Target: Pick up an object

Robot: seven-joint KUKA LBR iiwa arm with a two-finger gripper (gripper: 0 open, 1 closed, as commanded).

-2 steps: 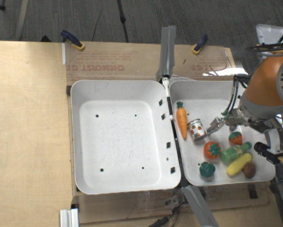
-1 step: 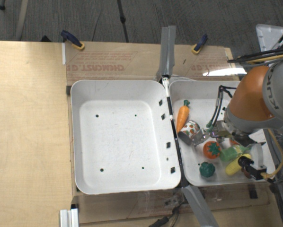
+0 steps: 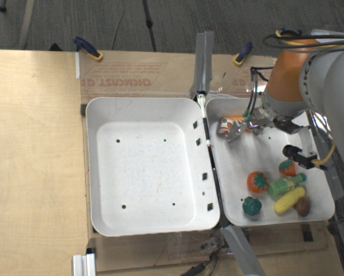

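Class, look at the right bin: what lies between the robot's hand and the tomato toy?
In the camera view, the hand sits near the bin's far left corner, and the tomato toy lies nearer the front. Between them is bare white bin floor.

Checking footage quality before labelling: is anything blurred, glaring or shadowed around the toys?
Camera view: evenly lit, no harsh glare on the right bin; soft shadows under the yellow toy and green toy; the gripper looks slightly soft, its details unclear.

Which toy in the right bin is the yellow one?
The banana-like toy near the bin's front right, lying between the green toy and the brown one.
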